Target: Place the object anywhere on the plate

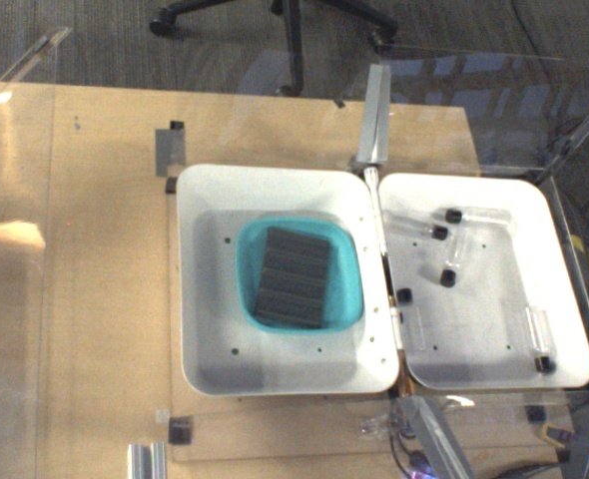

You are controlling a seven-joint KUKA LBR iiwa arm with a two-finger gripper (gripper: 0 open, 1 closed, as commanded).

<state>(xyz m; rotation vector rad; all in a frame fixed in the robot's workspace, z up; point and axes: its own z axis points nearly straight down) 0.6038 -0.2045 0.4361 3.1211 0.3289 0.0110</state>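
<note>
A dark ridged block (294, 276) lies flat on the teal plate (346, 302) in the left bin (200, 362), so the placing looks done. Clear vials (457, 248) lie scattered in the right bin (564, 357). The pincer's state I cannot tell.

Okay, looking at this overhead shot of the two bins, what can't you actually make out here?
- Dark block on the teal plate, camera view: ribbed top shows, but what it is stays unclear.
- Clear tubes in the right bin: see-through against white, so their outlines and count are uncertain.
- Items by the bottom edge: cut off by the frame and glare.
- Chair base: cropped by the top edge.
</note>
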